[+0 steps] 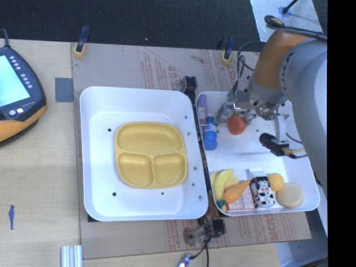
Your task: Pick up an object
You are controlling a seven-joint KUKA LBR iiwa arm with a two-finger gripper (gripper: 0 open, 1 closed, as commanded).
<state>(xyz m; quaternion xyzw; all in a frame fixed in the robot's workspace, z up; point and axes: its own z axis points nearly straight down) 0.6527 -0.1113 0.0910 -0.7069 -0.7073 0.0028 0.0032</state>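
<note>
Two white bins side by side: left bin (pixel 94 149) carrying one yellow divided plate (pixel 150 153). In right bin (pixel 309 200), gripper (pixel 238 113) at far edge, clamped on one red tomato (pixel 237 125). One blue bottle (pixel 209 133) against left wall; one banana (pixel 222 180), one carrot (pixel 236 190), one round biscuit (pixel 290 194) along near edge.

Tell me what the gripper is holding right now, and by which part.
It cannot be told. The gripper is down in the right bin right at a red round object, but the view doesn't show that object clamped.

Grey arm (pixel 300 77) reaches in from the right — gripper (pixel 238 111) angled downward, wrist bent.
</note>
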